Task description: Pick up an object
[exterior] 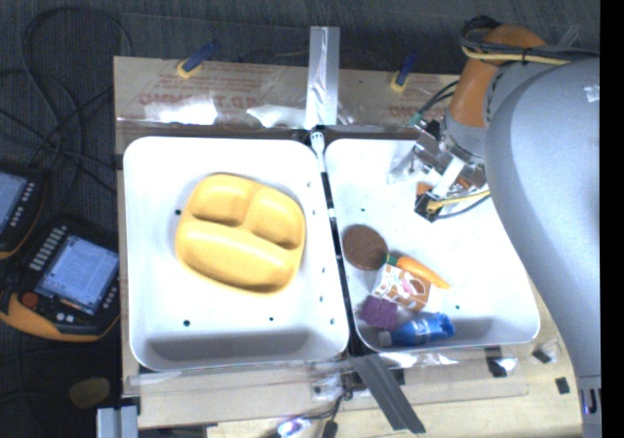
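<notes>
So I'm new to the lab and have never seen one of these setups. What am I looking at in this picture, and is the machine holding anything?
One camera fixed above a bench looks down at a slant. The big grey shape on the right is a robot arm with an orange band above its wrist; it ends in a small two-finger gripper, seen over the back of the right bin. Nothing shows between its fingers, so it holds nothing that I can see.

Two shallow white bins sit side by side. The left bin holds a large yellow moulded piece. The right bin has a small pile at its near end: a brown round object, an orange piece, a printed packet, something purple and a blue item.
</notes>
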### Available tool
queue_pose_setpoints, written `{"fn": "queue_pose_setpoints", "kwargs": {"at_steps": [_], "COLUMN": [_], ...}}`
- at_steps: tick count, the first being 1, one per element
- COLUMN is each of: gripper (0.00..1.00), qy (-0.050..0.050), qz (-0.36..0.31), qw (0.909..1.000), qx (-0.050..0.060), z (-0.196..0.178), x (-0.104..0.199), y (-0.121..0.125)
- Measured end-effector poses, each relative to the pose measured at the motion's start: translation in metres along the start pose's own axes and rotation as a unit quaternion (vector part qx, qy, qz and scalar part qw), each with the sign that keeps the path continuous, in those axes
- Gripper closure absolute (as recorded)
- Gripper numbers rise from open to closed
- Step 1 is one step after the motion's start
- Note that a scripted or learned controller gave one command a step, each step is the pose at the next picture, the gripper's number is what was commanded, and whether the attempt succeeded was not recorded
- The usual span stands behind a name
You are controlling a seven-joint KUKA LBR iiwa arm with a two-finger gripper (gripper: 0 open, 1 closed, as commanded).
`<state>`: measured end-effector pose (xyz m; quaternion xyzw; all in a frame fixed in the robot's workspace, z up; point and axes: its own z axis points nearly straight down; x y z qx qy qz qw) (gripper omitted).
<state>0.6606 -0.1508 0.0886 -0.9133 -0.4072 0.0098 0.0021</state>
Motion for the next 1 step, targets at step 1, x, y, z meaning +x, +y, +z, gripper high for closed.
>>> {"fn": "queue_pose_setpoints", "kwargs": {"at_steps": [1], "gripper": [0.0], "qy": [0.006], "qz": [-0.027], "qw": [0.9996], "qx": [-0.004], "z": [-0.0728], "x": [-0.0339], "y": [-0.0982]}}
